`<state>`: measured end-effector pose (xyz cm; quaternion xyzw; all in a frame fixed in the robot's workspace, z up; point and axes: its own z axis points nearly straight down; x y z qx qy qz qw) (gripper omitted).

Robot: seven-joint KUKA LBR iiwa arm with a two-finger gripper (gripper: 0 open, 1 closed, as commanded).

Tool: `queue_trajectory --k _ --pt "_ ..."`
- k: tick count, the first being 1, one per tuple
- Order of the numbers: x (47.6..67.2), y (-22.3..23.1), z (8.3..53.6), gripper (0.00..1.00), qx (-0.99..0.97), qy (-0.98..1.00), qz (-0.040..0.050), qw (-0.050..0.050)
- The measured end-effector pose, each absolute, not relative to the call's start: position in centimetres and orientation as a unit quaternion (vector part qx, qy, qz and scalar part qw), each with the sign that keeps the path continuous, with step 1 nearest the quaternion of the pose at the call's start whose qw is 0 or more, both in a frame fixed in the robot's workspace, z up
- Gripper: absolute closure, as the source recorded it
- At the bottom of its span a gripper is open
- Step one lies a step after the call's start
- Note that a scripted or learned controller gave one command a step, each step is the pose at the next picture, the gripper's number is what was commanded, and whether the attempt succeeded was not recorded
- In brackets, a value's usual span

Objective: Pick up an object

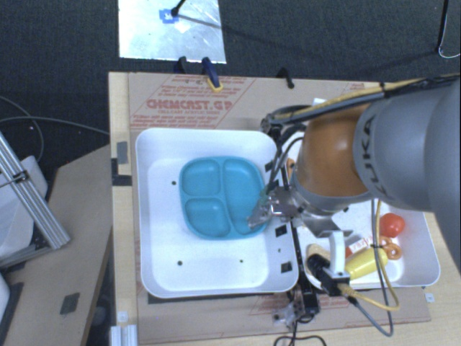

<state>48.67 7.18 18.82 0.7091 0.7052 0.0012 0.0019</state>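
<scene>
In the camera view, two white bins sit side by side on a brown cardboard sheet [187, 103] with red letters. The left bin [166, 265] has a blue plate [216, 197] in it. The plate lies flat in the upper middle of the bin and is split into three dips.

The big grey arm [403, 150] comes in from the right. It has an orange band [328, 157] near its end. The arm covers much of the right bin [426, 265]. Its claw [261, 216] is low over the right rim of the blue plate, near the wall between the two bins. The claw looks small and shiny here, and one cannot tell how far open it is or if it has hold of the plate.

In the right bin a red round thing [391, 225] sits by the arm. A yellow thing [361, 264] lies just below it, near the front wall.

At the top edge of the cardboard there is a blue clip [211, 74]. Above that, a shiny silver sheet [169, 20] lies on the dark floor. At the far left stands a slanted metal bar [29, 200].
</scene>
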Motion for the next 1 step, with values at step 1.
queue_trajectory --k 1 --pt "48.78 7.67 19.51 1.0 0.707 0.707 0.0017 0.0"
